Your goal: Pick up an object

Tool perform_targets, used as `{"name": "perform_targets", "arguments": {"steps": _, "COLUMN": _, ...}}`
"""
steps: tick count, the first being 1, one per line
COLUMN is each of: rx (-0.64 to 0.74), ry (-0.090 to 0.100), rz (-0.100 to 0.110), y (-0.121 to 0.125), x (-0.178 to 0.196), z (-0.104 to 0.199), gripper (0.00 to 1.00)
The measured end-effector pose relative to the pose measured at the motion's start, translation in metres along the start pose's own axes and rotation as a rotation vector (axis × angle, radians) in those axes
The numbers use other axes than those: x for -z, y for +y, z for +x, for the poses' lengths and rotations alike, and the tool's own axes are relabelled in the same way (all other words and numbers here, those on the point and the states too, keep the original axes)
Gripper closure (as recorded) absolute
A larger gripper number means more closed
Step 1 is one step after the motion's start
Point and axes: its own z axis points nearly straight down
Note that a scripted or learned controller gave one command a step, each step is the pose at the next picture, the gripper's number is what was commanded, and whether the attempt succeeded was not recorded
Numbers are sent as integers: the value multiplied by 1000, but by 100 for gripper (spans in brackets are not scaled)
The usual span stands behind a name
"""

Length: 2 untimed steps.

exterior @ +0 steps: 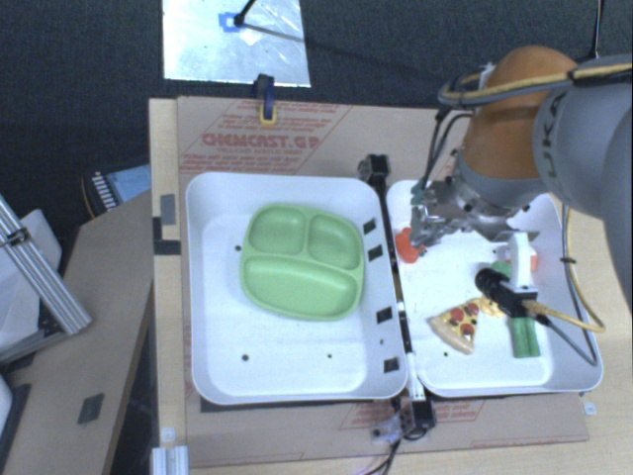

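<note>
Red object [406, 244], at nine o'clock in the right bin [569, 364], is approached by the pincer [427, 228]; its opening cannot be told. Descent and closure are judged next.

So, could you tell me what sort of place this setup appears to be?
Probably a robotics lab bench for grasping trials: a robot arm reaches over two white bins, one holding a green divided plate, the other toy items such as a pizza slice.

Green plate [302, 262] smooth matt plastic; white bins [213, 364] glossy plastic
</note>
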Motion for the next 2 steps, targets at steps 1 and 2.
{"name": "perform_targets", "arguments": {"steps": 1, "rx": -1, "ry": 0, "rz": 0, "y": 20, "x": -4, "z": 41, "gripper": 100}}
{"name": "perform_targets", "arguments": {"steps": 2, "rx": 0, "ry": 0, "rz": -1, "y": 37, "x": 8, "z": 87, "gripper": 100}}
